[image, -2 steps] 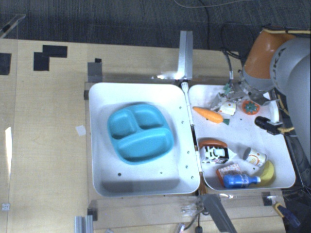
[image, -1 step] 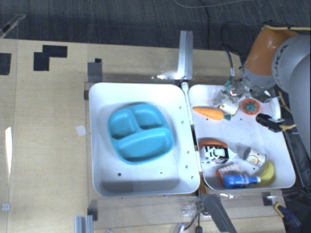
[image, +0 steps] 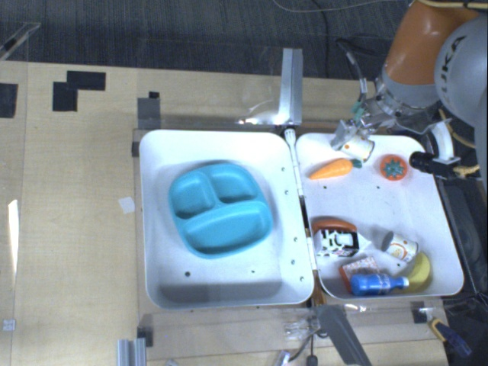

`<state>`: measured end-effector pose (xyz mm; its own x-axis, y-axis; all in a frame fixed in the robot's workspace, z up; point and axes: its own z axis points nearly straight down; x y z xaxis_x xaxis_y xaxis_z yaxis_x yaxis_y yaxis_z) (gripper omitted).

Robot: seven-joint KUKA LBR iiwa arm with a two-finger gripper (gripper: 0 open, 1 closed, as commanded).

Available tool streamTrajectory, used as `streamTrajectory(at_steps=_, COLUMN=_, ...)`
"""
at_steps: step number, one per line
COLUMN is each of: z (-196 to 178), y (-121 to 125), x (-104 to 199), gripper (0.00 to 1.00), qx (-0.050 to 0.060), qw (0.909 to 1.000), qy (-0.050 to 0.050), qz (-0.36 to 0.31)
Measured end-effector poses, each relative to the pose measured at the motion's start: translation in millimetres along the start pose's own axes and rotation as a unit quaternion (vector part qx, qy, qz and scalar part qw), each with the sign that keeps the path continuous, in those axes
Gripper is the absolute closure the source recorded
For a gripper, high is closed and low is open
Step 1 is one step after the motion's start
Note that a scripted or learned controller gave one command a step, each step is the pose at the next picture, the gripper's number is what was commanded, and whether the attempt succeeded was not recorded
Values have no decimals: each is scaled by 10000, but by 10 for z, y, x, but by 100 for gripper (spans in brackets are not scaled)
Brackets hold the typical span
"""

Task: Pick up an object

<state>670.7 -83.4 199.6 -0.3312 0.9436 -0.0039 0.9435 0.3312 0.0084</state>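
Claw (image: 352, 137) perhaps over carrot (image: 330, 169)

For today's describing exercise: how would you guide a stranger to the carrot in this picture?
Start at the right-hand white bin, beside the one holding the blue divided plate. Look along its far edge, just below the pincer. The carrot lies there: the one long, tapered orange piece, left of a small round orange and teal toy.

The right bin's (image: 446, 227) middle floor lies open, with a carrot (image: 330, 169) near its back edge and a packed cluster around a banana (image: 416, 271) at its front.
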Motion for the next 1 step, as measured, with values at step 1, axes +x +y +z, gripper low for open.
streamTrajectory(at_steps=1, z=-121, y=24, x=7, gripper=100, qx=-34, qw=10000, qy=-15, qz=-20)
